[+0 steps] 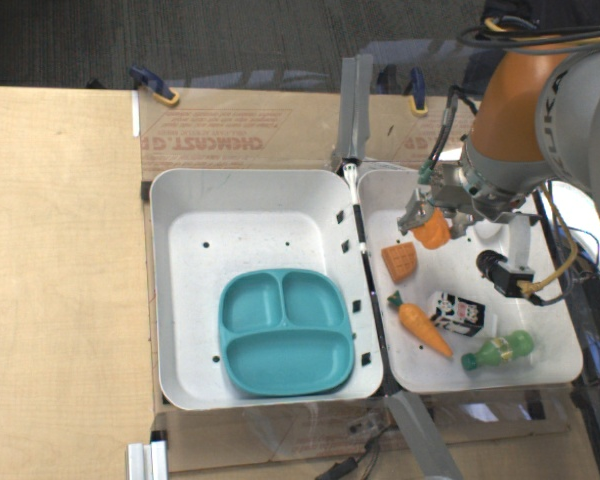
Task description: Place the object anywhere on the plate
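Two shallow white bins sit side by side on the bench, the left bin [180, 268] and the right bin [550, 358], their inner walls touching along the middle. The arm [540, 98], grey with an orange band, reaches in from the right and hangs over the far part of the right bin. In the left bin lies a teal plate [280, 330] with three compartments, set toward the near right corner. The gripper [432, 218] is down over the far left part of the right bin, and an orange object [433, 232] sits between its fingers, so the jaws look clamped on it, above the bin floor. Just beside it, nearer the camera, lies an orange waffle-patterned block [401, 261]. Farther toward the near edge lie a carrot [424, 330], a small black-and-white carton [458, 313] and a green bottle [500, 350] on its side.
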Robot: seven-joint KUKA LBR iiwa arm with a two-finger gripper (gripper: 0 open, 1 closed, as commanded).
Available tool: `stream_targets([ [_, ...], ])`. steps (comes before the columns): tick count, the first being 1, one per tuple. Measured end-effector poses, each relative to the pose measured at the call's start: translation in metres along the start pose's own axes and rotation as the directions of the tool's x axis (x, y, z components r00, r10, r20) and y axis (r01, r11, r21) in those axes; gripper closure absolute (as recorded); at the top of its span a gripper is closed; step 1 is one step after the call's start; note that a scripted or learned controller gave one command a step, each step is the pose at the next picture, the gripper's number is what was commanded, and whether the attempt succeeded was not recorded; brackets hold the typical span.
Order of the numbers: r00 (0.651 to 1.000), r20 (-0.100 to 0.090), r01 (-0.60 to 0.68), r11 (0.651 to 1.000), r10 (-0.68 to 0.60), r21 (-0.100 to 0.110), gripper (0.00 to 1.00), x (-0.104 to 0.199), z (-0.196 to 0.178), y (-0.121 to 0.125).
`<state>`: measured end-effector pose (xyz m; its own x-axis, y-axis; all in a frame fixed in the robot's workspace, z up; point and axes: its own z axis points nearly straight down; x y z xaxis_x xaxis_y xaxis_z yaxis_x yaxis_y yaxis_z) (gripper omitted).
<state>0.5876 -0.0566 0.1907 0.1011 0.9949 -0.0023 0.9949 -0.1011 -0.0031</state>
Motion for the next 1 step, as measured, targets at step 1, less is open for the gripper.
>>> stream_targets([
  [1,0.997,-0.001,0.077,0.997,-0.077,0.000,1.00,0.0270,0.0000,-0.0568],
])
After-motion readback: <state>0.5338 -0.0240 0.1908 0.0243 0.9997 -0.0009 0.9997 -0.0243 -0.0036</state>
